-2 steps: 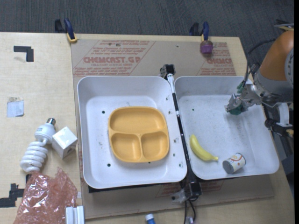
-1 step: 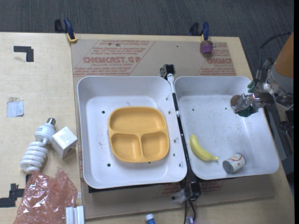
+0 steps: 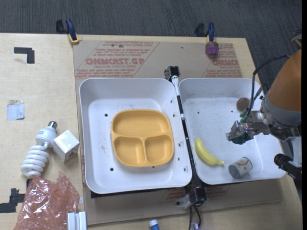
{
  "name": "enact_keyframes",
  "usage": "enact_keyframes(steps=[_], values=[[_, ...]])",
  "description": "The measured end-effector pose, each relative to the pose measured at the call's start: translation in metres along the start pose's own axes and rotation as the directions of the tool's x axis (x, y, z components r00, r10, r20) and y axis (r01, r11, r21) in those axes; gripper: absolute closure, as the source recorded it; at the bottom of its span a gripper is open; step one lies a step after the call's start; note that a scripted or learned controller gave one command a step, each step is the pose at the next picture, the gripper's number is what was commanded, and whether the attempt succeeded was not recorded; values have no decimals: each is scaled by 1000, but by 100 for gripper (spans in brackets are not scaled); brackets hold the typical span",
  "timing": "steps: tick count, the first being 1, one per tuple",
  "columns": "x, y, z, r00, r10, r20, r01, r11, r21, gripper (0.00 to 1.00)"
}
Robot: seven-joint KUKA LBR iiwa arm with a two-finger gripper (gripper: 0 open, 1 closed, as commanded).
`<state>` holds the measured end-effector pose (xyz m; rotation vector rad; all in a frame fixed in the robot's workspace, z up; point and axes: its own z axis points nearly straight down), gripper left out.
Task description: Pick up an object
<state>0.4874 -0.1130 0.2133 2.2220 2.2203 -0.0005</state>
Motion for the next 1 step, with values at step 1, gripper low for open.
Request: enact_keyframes(steps=[1], values=[[24,-9,-6,1000,0,0,0,1000,0,100]])
